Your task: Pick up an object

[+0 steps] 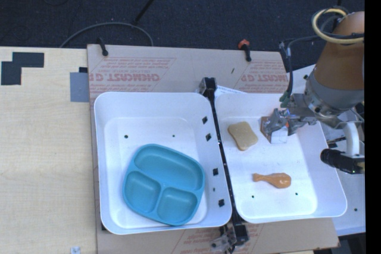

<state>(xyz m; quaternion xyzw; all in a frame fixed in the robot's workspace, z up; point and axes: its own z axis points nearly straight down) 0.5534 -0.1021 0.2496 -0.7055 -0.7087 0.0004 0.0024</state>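
In the right bin (315, 202) lie two things: a tan, bread-like slab (243, 135) near the bin's upper left, and an orange drumstick-shaped toy (274, 179) lower down toward the middle. My gripper (274, 127) hangs low over the bin's upper right part, just right of the tan slab and apart from it. Nothing shows between its fingers. The arm comes in from the right edge.
The left bin (107, 122) holds a blue divided plate (163, 184) in its lower half. A black divider (215, 146) runs between the two bins. Cardboard lies under both bins, and a pale wooden benchtop stretches to the left.
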